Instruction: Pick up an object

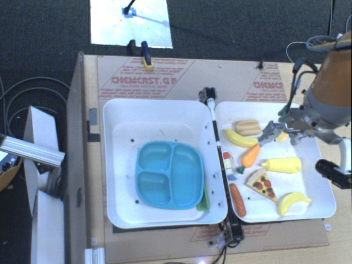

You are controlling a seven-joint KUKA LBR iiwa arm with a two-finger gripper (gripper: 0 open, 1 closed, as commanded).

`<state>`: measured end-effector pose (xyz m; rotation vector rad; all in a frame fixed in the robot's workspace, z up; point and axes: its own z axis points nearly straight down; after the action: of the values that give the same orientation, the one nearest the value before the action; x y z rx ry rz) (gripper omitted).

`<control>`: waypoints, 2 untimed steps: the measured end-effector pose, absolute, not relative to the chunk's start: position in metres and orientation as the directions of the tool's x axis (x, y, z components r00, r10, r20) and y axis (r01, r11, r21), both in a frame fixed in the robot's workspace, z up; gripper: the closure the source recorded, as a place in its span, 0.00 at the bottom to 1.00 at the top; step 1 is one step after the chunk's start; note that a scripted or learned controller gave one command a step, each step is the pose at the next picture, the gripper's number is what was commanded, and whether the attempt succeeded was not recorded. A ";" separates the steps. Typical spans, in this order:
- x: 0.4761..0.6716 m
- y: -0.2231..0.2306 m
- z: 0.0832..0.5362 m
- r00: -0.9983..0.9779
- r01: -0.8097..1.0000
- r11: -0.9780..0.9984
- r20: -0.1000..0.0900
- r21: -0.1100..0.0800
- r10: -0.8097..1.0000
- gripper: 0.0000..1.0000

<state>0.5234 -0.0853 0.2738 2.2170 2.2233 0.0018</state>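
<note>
Bench [165, 73], two bins [118, 147], dark carpet [231, 15]

Bright, even overhead light, soft shadows, slightly grainy focus, glare whitening the bins [165, 110].

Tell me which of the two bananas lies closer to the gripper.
The banana under the hot dog bun, right beside the gripper. The other banana sits in the bin's near right corner.

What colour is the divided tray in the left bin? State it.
Light blue. The divided tray shows plainly in the camera view, lying flat in the left bin.
</note>
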 end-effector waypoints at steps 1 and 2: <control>0.583 -0.090 0.115 -0.005 1.000 0.005 0.000 -0.001 1.000 0.00; 0.582 -0.090 0.132 -0.002 1.000 0.002 0.000 0.003 1.000 1.00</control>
<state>0.5824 -0.0899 0.1323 2.2181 2.2220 0.0029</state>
